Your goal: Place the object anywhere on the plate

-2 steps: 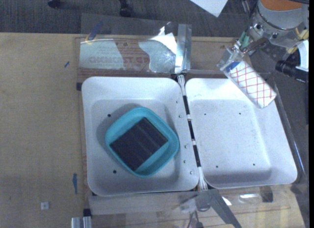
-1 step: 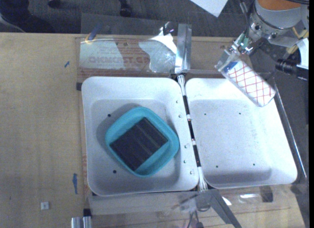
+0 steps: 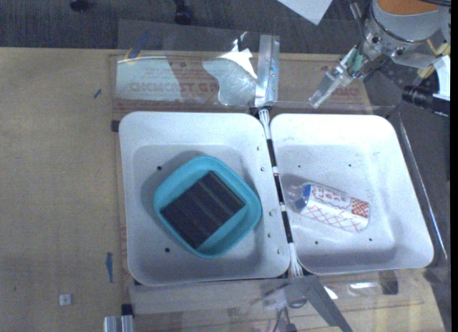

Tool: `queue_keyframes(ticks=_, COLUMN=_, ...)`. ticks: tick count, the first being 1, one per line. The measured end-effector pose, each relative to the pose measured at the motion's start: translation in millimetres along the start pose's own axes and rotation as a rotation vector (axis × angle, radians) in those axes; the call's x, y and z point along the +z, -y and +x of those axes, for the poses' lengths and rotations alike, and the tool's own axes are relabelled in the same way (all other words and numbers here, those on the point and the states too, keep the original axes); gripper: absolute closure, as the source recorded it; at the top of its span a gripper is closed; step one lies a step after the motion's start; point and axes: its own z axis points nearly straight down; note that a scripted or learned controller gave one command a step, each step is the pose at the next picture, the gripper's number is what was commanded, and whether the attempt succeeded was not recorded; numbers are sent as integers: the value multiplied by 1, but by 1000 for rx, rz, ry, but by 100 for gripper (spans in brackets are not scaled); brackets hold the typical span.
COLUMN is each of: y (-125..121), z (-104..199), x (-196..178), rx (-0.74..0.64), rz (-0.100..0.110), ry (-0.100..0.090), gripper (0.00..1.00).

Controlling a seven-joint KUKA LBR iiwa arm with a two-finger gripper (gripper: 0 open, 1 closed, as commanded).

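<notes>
Holding 1 blue plate (image 3: 247, 205): left bin (image 3: 136, 144) | right bin (image 3: 401, 237): tube (image 3: 330, 205) | end effector (image 3: 318, 98): opening unclear

Arm (image 3: 404, 8): orange band above a grey-white wrist, yellow and black cables alongside it. Gripper (image 3: 323, 93): slim, pale metallic fingers.

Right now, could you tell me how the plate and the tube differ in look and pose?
The plate is teal, squarish with rounded corners; the tube is white with red print and long and narrow. The plate sits in the left bin and holds a dark ribbed block; the tube lies on its side in the right bin with nothing on it. The plate is clearly the bigger. Both sit at a slant to the bin walls.
</notes>
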Motion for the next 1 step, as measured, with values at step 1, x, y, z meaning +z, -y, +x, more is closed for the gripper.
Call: queue_keyframes(ticks=1, y=-9, z=15, x=129, rx=-69, rz=1, ry=-3, gripper=0)
